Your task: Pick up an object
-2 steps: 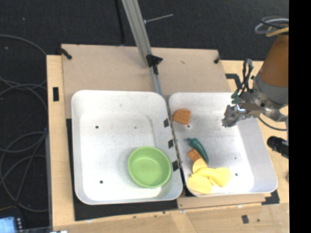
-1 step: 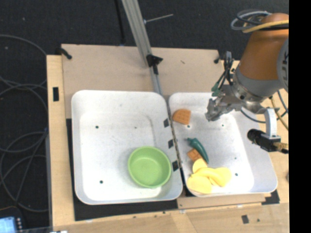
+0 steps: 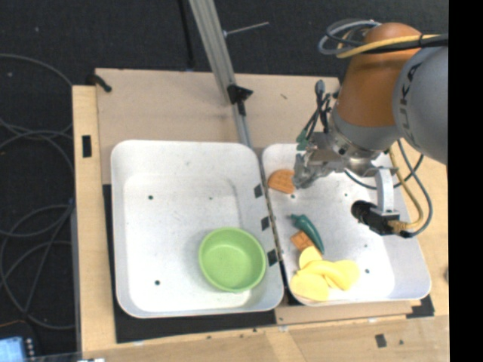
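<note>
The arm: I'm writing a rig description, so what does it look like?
The arm is a bulky grey body with a glossy orange band, dark lettering on the grey shell, and grey and yellow cables looping beside it. The metallic end effector sits below.

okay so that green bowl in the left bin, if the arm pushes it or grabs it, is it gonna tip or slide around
The green bowl sits upright and looks low and wide, so tipping seems unlikely. It looks like thin plastic, probably light, so a push would likely slide it across the smooth left bin. Its rim probably suits a pinch grasp.

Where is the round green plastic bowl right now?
The round green plastic bowl sits in the left white bin, at its near right corner, beside the divider.
</note>
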`<state>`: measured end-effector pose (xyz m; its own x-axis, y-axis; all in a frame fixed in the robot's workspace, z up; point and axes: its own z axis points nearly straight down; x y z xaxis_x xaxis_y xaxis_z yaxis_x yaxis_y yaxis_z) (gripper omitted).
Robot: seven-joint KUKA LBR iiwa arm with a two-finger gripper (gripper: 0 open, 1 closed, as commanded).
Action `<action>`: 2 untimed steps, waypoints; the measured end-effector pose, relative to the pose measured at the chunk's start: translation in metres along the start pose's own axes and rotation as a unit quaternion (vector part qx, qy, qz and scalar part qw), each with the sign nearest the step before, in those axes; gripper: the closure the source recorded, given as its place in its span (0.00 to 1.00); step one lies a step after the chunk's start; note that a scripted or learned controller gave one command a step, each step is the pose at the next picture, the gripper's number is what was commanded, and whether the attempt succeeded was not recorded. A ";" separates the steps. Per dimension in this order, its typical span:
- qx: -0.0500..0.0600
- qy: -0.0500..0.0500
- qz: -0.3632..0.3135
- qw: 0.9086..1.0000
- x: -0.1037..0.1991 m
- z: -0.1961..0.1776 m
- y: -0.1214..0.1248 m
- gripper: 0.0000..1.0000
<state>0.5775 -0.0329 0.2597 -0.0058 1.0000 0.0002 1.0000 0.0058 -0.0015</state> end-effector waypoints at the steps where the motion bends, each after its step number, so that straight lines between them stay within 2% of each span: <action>1: -0.001 0.000 0.000 1.000 0.046 0.009 0.021 1.00; 2: -0.001 0.000 0.000 1.000 0.099 0.024 0.031 1.00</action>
<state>0.6079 0.0667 0.2353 -0.0065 1.0000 -0.0003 1.0000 0.0065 0.0012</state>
